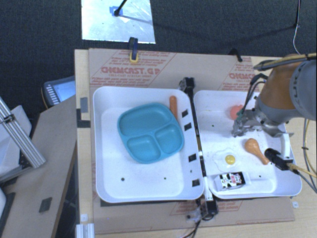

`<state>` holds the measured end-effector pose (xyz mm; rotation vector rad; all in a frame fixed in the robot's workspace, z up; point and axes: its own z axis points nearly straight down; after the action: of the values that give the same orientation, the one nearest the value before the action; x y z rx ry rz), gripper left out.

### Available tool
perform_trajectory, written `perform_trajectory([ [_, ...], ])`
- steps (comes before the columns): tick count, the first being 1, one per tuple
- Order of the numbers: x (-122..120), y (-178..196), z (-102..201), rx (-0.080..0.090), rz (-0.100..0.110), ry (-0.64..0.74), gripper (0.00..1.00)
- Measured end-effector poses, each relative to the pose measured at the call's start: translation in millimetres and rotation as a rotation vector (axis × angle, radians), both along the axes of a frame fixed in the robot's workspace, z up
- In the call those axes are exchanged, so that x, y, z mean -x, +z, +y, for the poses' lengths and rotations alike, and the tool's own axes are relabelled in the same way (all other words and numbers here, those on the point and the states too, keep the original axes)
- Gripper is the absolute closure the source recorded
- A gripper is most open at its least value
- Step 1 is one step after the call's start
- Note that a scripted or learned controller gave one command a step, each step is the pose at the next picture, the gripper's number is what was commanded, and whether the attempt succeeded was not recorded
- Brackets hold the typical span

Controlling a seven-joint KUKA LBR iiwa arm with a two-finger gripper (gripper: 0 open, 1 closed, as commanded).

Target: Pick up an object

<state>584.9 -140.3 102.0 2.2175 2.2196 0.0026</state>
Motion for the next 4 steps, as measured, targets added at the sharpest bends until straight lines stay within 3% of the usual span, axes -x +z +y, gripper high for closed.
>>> perform_trajectory([
  [3,-8,173,3,0.000,-0.003,0.005,1.00],
  [4,4,154,56,-0.003,0.005,0.008,1.00],
])
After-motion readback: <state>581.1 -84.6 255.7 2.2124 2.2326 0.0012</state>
